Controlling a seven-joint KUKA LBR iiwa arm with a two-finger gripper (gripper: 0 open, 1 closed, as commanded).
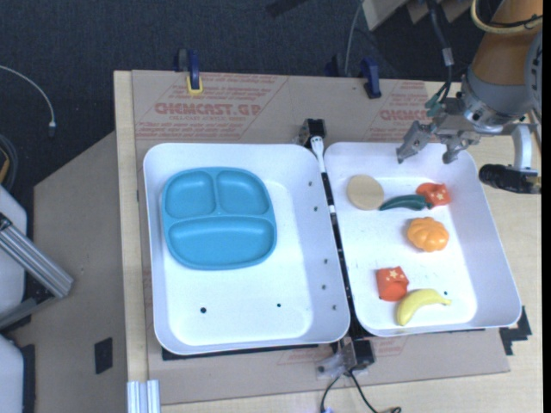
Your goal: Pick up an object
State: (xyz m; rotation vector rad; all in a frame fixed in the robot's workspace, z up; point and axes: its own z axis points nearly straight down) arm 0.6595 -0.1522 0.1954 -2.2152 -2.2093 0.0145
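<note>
The robot arm [508, 37] comes in from the top right corner, at about 1 o'clock in the view. It is grey, with a fat orange band [510, 7] up high, just above the wrist. Below the band, the wrist points down and toward 8 o'clock. At its end sits the gripper [428, 147]. Its two fingers [408, 144] are spread wide apart, like an open letter V turned upside down. There is nothing between them. One finger sits at 9 o'clock from the other.
</note>
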